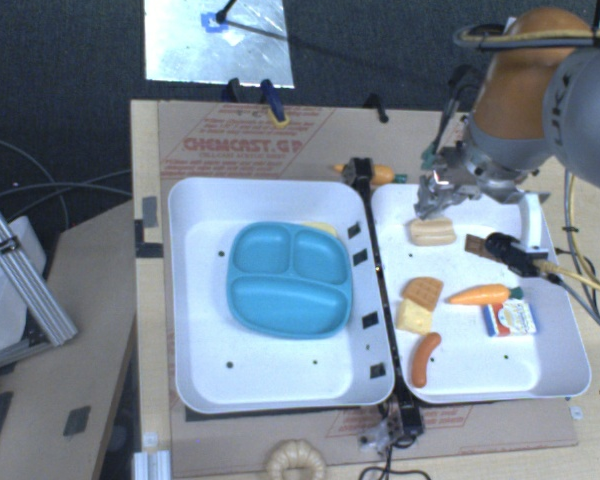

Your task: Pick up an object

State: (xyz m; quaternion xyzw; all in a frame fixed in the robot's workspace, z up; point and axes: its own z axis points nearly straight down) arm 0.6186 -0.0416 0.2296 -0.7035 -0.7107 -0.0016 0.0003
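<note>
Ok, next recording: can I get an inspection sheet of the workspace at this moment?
Surface: cardboard-topped bench bearing a left bin and a right bin, side by side.
Job's things: in the right bin, a bun, cracker, cheese wedge, carrot, sausage and small carton.
Clutter: blue divided plate in the left bin; pale ring at the bench's near edge.
Grippers: end effector just above the bun; open or shut cannot be told.
Cables: black cables on the floor at left.
Surroundings: shiny sheet beyond the bench; metal frame at left.
</note>
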